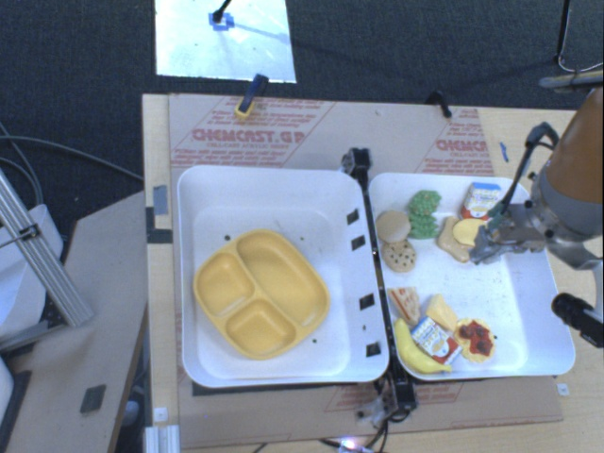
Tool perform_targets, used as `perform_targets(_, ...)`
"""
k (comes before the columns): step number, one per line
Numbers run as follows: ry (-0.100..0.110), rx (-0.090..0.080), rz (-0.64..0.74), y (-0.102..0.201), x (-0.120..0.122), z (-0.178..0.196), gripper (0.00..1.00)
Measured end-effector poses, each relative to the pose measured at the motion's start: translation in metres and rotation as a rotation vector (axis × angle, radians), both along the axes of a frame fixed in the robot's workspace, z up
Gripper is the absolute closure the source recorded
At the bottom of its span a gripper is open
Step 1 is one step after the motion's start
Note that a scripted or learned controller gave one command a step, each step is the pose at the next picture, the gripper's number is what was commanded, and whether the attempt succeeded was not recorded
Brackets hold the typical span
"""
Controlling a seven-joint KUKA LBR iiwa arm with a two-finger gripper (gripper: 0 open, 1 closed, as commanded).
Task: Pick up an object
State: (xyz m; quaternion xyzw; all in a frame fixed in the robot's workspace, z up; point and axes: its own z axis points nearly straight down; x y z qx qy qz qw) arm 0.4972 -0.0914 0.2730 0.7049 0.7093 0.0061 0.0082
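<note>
A dark carpeted floor surrounds the bench, whose top is covered by a clear sheet printed with red lettering. Two shallow white bins sit side by side on it. The left bin holds a yellow divided tray with three compartments, lying toward that bin's near left part.

The right bin carries a scatter of toy food. Along its left edge, near the divider, lie a tan bun and, just below it, a chocolate-chip cookie. A green leafy piece sits beside the bun toward the bin's far edge. Further right, near the far edge, is a small white-and-blue carton, and below it a slice of toast with a yellow round on top. In the near left corner a banana curves along the rim, with a small printed packet lying on it, a yellow cheese wedge and a pizza-like slice just above, and a red-topped piece to the right of the packet.

The grey arm comes in over the bin's right side, and the gripper is low over the bin floor, just beside the toast's right edge. Whether its jaws are apart or closed cannot be told from here, and nothing is visibly held between them.
</note>
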Motion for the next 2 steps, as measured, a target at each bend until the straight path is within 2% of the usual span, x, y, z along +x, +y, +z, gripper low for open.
perform_targets(1,0.002,-0.001,-0.003,0.002,-0.001,-0.171,1.00)
perform_targets(2,0.008,0.003,0.002,0.039,-0.008,-0.059,1.00)
